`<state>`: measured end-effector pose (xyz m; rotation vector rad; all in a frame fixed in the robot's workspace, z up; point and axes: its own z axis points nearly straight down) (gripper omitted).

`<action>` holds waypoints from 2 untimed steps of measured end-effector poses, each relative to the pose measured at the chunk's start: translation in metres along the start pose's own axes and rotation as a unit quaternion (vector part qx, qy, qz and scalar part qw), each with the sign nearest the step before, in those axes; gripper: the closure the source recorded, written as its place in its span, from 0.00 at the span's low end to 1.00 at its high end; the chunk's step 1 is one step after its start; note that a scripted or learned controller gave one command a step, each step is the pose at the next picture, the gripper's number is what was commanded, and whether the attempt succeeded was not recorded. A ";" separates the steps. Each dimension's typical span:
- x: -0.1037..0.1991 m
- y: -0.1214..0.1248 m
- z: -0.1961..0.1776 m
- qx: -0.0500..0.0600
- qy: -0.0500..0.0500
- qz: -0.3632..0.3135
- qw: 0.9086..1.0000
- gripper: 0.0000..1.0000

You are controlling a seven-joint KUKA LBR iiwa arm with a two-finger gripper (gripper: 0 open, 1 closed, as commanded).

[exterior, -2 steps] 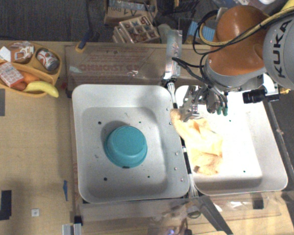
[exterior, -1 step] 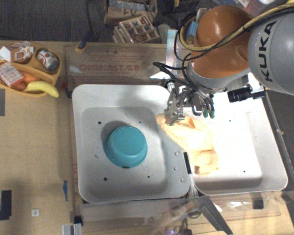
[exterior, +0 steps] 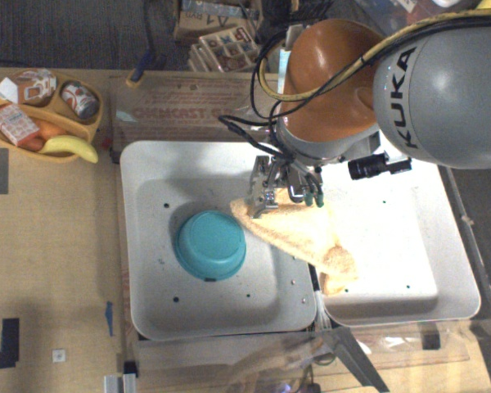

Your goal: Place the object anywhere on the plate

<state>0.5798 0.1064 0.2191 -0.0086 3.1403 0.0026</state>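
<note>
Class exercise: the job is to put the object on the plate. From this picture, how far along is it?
Done: nothing is on the teal plate in the left bin yet. In hand: the gripper is at the upper edge of the tan pizza-slice object, which spans the divide between the bins; whether it is gripped is unclear. Left: move it onto the plate.

A large rounded grey arm housing (exterior: 442, 97) is seen, marked "KUKA" in black capitals. At its nine o'clock a glossy orange band (exterior: 331, 76) is fitted. Black and yellow cables (exterior: 270, 72) are looped around the orange section. A small black block (exterior: 379, 166) is mounted beneath. A metallic gripper (exterior: 282, 199) with green-tipped parts is attached below.
</note>
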 end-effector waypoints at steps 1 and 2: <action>0.007 0.051 -0.004 0.000 -0.002 0.000 1.000 1.00; 0.007 0.051 -0.004 -0.001 -0.002 0.000 1.000 0.00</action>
